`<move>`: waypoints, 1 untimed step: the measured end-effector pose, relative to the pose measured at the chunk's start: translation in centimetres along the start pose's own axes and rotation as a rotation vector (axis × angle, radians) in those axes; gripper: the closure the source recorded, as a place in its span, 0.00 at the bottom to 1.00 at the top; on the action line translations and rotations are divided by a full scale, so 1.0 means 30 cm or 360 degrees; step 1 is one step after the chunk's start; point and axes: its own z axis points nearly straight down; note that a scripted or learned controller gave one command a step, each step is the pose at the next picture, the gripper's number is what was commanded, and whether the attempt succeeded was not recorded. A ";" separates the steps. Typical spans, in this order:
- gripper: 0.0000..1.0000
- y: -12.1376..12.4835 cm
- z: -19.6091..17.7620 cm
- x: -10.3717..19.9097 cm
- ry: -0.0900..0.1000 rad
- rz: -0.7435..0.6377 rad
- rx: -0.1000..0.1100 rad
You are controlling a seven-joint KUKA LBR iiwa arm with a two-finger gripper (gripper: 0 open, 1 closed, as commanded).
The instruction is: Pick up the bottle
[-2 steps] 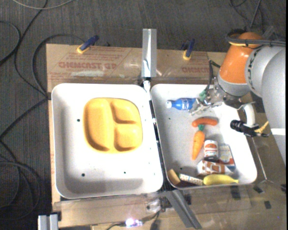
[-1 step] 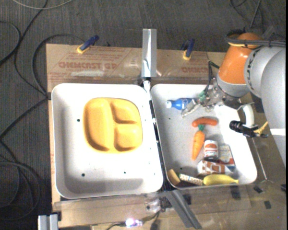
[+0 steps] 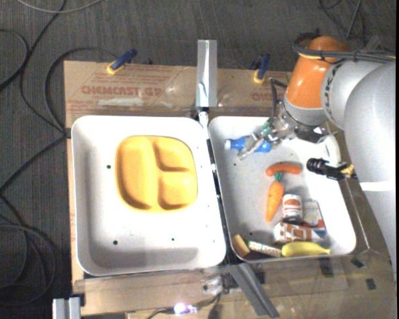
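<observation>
Guessing the blue-capped bottle (image 3: 243, 144), lying at the right bin's (image 3: 349, 228) 11 o'clock, is light and slick; grab mid-body. Can't tell the gripper's (image 3: 266, 136) state.

Just one camera here, mounted up above the bench and looking down at a slant, far enough back to catch both white bins: left bin (image 3: 86, 198) around 9 o'clock, right bin (image 3: 349, 234) toward 4 o'clock.

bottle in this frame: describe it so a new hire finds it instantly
Start at the right-hand white bin and go to its far left corner. The bottle lies there on its side, right at the gripper. It is the only blue and white item; the carrot and the sausage nearby are orange and red.
</observation>
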 end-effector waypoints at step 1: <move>1.00 -0.005 -0.027 -0.001 0.0004 0.0000 0.0008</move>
